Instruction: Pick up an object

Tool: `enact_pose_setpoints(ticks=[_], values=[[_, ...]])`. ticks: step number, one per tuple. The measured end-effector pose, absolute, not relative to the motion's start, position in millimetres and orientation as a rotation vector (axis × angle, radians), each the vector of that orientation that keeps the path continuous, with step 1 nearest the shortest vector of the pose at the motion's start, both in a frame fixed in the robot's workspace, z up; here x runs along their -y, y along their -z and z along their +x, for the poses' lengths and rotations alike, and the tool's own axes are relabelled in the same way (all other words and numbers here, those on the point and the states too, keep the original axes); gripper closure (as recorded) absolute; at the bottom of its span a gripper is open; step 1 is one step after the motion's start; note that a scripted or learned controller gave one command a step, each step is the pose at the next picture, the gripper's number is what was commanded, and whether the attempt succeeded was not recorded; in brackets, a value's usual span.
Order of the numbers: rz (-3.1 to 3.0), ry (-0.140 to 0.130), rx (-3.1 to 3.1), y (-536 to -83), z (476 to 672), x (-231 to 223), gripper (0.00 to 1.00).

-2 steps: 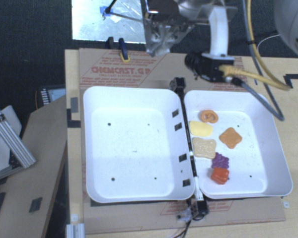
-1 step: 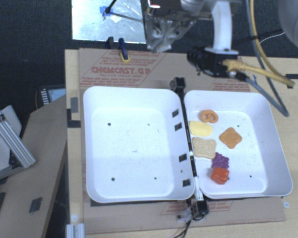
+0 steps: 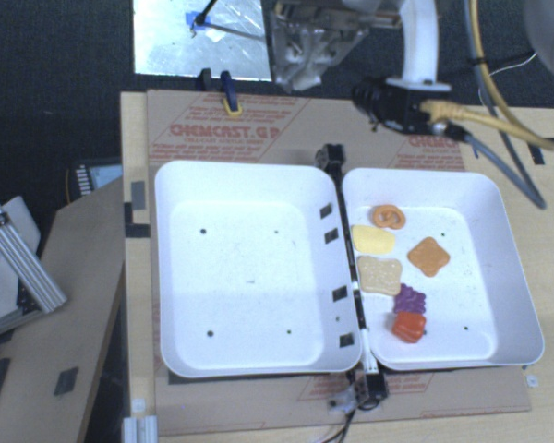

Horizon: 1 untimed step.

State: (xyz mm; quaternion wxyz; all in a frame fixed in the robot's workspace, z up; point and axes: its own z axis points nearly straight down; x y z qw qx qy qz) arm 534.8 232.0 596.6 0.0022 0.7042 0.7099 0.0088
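Several small toy food pieces lie in the right bin (image 3: pixel 499 247), near its left wall: a brown pretzel (image 3: pixel 388 216), a pale yellow piece (image 3: pixel 374 240), an orange piece (image 3: pixel 428 256), a beige toast slice (image 3: pixel 380 274), a purple grape bunch (image 3: pixel 409 297) and a red piece (image 3: pixel 408 326). My gripper (image 3: pixel 300 58) hangs high at the top of the view, above the bench's far edge and well away from the pieces. Nothing is seen between its fingers.
The left bin (image 3: pixel 175 247) sits beside the right one, joined by a black clip strip (image 3: pixel 342 266). Cables and a yellow hose (image 3: pixel 480 118) run across the upper right. A shiny metal plate (image 3: pixel 198 26) lies at the back left.
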Motion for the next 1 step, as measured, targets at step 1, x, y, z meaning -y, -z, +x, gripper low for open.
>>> enact_pose_setpoints(ticks=[1], values=[[2.207,-0.031,-2.229,-607.9,534.7,-232.3,1.00]])
